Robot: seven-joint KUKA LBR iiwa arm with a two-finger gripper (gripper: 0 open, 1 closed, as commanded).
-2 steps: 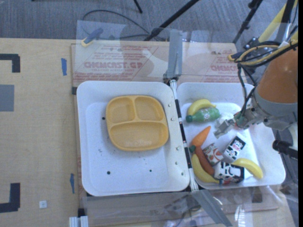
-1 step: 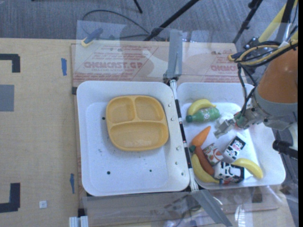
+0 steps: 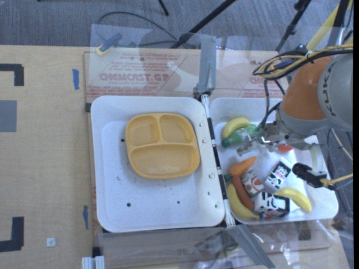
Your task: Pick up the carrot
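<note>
Carrot [image 3: 242,167] in right bin, just below-left of gripper [image 3: 257,143]

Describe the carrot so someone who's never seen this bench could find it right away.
Look in the right-hand white bin, the cluttered one, not the bin holding the yellow divided plate. Near that bin's left side lies the carrot, just below the robot's hand. It is short, orange and tapered, whereas the bananas around it are yellow and curved.
</note>
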